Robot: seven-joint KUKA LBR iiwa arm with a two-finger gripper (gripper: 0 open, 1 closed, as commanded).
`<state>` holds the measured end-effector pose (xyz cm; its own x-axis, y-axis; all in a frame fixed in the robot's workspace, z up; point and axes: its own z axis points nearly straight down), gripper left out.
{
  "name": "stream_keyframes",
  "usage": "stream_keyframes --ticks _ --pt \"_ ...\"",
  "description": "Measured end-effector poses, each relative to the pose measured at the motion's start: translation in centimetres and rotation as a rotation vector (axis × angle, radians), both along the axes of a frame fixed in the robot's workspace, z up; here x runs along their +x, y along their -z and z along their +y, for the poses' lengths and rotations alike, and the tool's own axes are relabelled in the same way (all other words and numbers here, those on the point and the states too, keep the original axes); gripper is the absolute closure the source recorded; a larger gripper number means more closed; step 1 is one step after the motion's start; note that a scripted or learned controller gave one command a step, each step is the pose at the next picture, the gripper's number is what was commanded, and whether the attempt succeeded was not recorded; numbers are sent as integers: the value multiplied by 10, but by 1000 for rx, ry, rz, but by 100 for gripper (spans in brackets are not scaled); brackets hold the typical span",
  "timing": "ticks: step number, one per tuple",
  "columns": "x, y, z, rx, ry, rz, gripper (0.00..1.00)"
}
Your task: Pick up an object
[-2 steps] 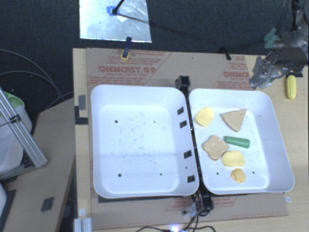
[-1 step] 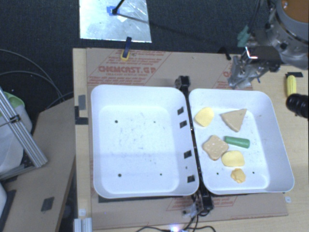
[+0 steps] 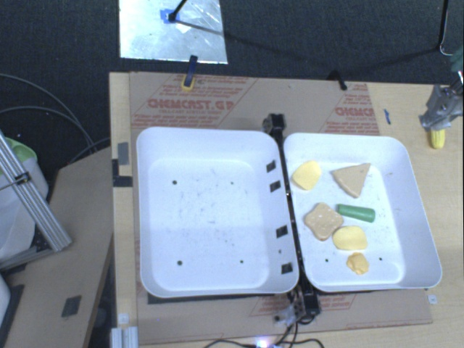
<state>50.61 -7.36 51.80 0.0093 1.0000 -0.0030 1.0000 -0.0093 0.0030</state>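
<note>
We see two shallow white bins side by side; the right bin (image 3: pixel 413 194) holds six food-like pieces: a yellow piece (image 3: pixel 307 174) at ten o'clock, a tan wedge (image 3: pixel 351 178) at twelve, a green cylinder (image 3: pixel 355 212) near centre, a tan bread slice (image 3: pixel 322 221) (just left of it), and two yellow lumps (image 3: pixel 351 238) (image 3: pixel 357 264) toward six. The gripper (image 3: pixel 438 127) sits outside the bins at two o'clock, its fingers clamped on a small yellow object (image 3: pixel 436 138)
</note>
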Motion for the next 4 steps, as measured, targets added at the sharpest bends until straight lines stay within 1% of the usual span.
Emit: stream_keyframes --ticks 1,2,3,4 --pt "-20 -18 54 4 -17 -2 100" --pt "-19 -17 101 4 -17 -1 100" --pt "-20 -17 140 5 -17 0 100" --pt "5 -1 75 2 -7 0 100"
